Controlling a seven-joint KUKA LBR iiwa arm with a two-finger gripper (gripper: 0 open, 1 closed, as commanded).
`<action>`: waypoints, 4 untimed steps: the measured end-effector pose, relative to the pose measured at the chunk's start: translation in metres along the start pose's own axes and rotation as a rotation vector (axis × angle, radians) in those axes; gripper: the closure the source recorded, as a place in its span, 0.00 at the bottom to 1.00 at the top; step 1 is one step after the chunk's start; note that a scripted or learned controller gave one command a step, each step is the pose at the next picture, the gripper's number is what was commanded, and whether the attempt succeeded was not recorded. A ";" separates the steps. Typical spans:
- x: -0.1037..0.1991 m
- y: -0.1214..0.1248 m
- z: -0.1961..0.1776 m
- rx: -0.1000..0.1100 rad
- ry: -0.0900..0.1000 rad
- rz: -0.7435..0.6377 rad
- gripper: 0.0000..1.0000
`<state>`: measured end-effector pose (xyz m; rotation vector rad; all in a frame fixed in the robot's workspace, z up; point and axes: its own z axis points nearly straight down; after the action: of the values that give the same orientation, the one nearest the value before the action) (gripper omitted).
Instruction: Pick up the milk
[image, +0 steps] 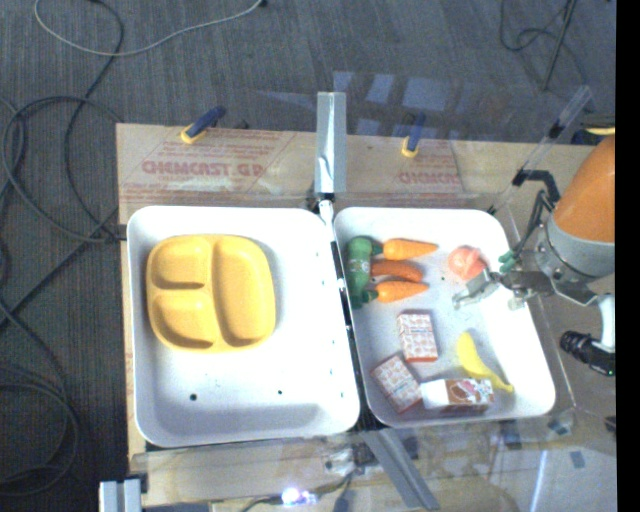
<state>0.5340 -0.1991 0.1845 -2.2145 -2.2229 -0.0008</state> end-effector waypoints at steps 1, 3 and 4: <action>0.002 0.001 -0.008 0.001 0.004 -0.003 1.00; 0.077 0.011 0.091 -0.005 -0.004 -0.072 0.00; 0.029 0.023 -0.095 -0.001 -0.006 -0.183 0.00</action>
<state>0.5575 -0.1699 0.2795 -2.0055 -2.4200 0.0039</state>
